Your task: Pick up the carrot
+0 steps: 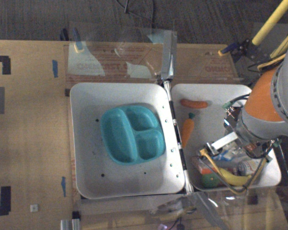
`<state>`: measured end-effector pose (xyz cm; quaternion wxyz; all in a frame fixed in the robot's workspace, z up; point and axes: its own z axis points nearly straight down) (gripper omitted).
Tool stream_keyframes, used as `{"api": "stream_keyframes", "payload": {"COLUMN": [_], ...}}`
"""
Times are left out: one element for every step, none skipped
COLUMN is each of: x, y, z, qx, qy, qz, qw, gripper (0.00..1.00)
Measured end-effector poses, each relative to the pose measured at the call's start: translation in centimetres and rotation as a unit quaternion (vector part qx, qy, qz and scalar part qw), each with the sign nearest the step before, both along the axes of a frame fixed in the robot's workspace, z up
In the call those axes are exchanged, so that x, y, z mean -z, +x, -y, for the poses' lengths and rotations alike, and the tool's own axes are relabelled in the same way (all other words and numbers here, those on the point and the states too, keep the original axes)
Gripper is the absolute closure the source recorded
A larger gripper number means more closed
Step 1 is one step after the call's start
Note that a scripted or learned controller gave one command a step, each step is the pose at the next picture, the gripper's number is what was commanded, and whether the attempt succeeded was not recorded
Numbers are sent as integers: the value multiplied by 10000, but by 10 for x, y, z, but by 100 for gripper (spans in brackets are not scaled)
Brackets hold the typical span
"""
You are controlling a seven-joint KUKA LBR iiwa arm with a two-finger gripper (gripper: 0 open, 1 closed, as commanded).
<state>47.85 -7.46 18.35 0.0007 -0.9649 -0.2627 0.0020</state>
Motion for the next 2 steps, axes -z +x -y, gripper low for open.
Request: {"api": "stream_keyframes", "payload": {"x": [-41,0], "y": [58,14], "z": [-62,-93], "qx": [1621,1638], "qy": [-4,-1], "qz": [7,-12], "qw": [9868,9865], "gripper": [100,100]}}
